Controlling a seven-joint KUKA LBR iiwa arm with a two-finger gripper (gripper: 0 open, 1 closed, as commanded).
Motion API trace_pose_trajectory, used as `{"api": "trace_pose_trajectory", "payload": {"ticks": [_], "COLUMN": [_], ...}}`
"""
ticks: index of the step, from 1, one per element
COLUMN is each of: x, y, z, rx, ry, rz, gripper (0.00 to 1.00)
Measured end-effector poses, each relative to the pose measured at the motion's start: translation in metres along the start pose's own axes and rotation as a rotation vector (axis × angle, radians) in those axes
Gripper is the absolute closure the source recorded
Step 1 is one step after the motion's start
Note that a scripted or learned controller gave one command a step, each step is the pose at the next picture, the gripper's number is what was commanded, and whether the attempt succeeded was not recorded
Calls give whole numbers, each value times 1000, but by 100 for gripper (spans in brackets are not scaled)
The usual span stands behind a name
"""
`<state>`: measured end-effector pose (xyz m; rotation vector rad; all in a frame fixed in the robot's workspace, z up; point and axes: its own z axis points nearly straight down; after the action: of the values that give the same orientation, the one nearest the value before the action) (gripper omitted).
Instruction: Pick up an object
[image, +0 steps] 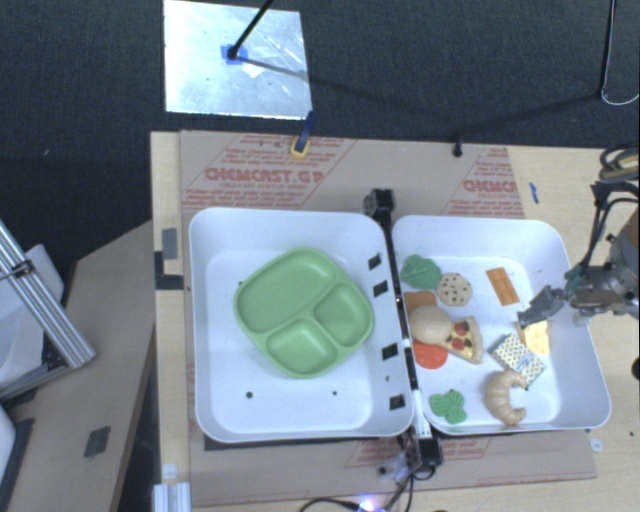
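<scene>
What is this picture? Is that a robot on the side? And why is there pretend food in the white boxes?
The camera hangs above a workbench and looks down at it. On the bench sit two shallow white bins, side by side. The left bin holds a green plate with three sections. The right bin holds toy food: a cookie, a pizza slice, a croissant, a yellow cheese wedge and some green leafy pieces. Yes, that is a robot arm, coming in from the right edge. The gripper on its end is made to pinch things. Right now it hangs over the right bin, just above the cheese. I can't tell if its jaws are open, and I see nothing held in them.
</scene>
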<state>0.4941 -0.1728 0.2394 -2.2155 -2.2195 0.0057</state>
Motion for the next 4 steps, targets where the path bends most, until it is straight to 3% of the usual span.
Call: {"api": "trace_pose_trajectory", "payload": {"ticks": [1, 3, 4], "x": [0, -1, -6], "y": [2, -5, -2], "z": [-4, 120, 149], "rx": [-8, -3, -16], "ry": [-2, 0, -8], "rz": [-2, 1, 4], "gripper": [0, 0, 0]}}
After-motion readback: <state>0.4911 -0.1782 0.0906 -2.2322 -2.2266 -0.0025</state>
